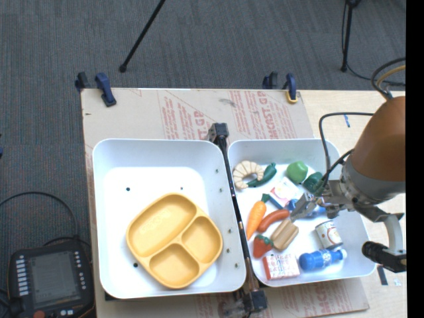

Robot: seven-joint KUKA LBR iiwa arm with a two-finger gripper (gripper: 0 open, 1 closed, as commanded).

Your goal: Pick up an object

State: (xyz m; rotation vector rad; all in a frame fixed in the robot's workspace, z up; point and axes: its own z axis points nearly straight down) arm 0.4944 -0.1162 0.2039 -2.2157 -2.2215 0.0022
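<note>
Now reaching into the right bin, gripper spread just above the chili; next, lower and close.

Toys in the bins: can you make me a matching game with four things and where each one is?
Things:
1. yellow divided plate
2. toy carrot
3. blue bottle
4. green ball

Places:
A. right bin, near corner
B. left bin
C. right bin, far side
D. right bin, along its left wall

Pairs: 1-B, 2-D, 3-A, 4-C
</note>
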